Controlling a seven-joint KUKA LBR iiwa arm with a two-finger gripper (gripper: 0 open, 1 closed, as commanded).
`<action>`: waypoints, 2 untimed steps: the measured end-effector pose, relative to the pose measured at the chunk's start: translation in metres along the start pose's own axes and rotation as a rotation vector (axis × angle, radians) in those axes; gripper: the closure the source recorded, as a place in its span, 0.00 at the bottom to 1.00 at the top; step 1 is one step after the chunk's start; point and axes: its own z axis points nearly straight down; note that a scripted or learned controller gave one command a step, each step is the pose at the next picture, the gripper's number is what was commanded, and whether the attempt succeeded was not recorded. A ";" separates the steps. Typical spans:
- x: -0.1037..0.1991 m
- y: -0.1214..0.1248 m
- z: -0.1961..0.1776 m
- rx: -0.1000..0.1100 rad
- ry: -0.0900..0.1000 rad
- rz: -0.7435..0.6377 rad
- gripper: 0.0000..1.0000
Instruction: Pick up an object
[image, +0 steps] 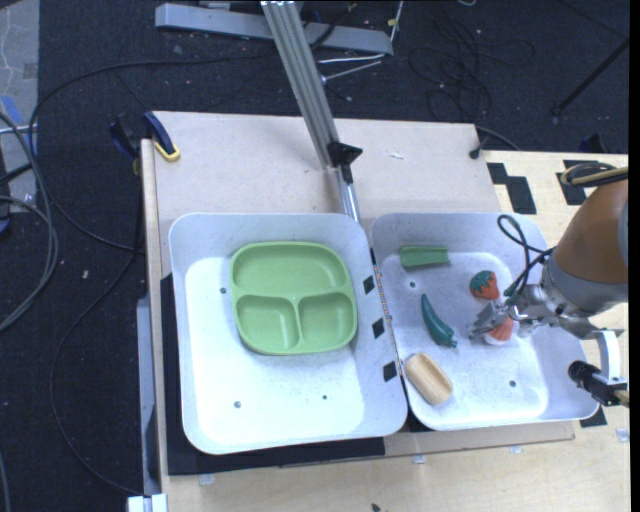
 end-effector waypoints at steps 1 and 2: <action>-0.001 0.002 -0.013 -0.007 -0.003 0.000 1.00; 0.005 0.004 -0.057 -0.002 0.001 -0.003 1.00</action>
